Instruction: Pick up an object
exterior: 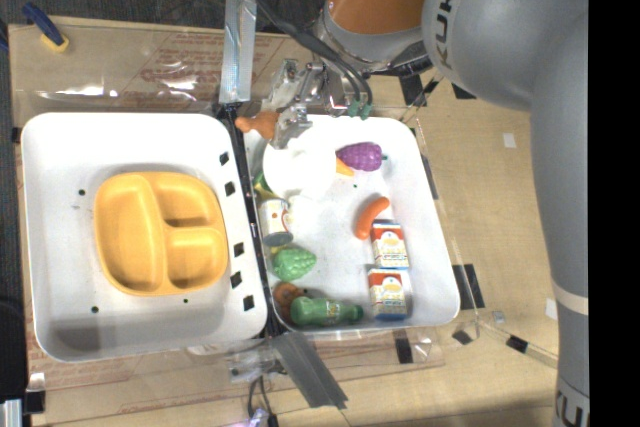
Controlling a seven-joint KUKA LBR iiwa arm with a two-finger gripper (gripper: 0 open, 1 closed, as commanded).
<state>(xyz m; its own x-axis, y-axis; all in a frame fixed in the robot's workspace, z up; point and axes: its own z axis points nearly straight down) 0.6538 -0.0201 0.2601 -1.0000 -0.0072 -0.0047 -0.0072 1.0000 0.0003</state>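
Observation:
My gripper hangs over the far left corner of the right bin, under the orange-banded wrist. A small orange object lies right beside it on its left, at the rim between the two bins; contact cannot be made out. Lower in the right bin lie a purple grape bunch, an orange sausage shape, two small juice cartons, a green bottle, a green lumpy fruit, a small can and a white round plate.
The left bin holds a yellow divided tray. A silver tape strip stands behind the divider between the bins. The grey arm fills the upper right, above the right bin's far edge. A blue-yellow item lies at the far left.

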